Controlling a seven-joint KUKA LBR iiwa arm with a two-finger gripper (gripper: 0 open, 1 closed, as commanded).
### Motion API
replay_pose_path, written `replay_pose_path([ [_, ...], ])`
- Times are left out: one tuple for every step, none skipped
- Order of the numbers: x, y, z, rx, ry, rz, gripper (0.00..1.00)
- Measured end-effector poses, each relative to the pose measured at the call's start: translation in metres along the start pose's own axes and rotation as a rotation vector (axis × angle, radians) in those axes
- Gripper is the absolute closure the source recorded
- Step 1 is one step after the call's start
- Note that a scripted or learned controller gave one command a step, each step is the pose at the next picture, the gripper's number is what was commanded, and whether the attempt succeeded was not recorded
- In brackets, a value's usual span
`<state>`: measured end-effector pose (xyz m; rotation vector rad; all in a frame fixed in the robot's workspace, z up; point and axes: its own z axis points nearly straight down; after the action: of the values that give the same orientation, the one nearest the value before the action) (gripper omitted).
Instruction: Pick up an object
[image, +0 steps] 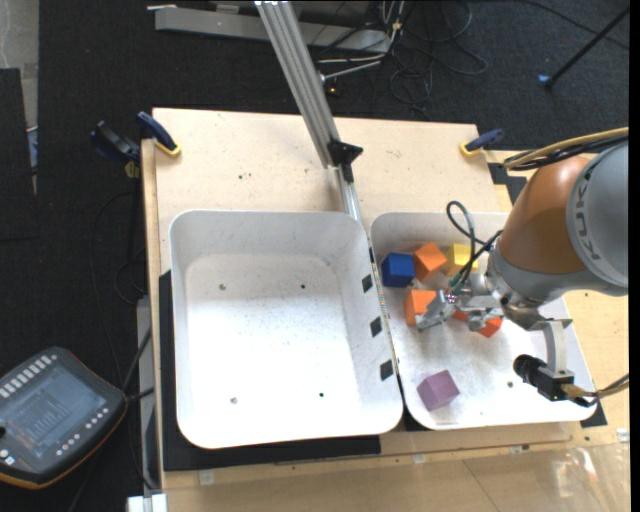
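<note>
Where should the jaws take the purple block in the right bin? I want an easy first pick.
Take the purple block across two opposite flat side faces, coming straight down from above. It lies alone on the floor of the right bin, apart from the other blocks, so probably nothing crowds the sides; its slight turn calls for matching wrist rotation.

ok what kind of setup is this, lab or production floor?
Most likely a robotics lab grasping cell: a clamped wooden bench with two white bins, toy blocks such as the purple block under the gripper, a teach pendant and loose cables on the floor.
</note>
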<state>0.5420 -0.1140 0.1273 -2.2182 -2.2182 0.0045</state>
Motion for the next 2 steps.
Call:
replay_pose_path([
  [-0.001,0.001,-0.013,-0.006,-0.001,0.001,1.00],
  [0.002,-0.007,-0.068,-0.011,-0.003,-0.002,1.00],
])
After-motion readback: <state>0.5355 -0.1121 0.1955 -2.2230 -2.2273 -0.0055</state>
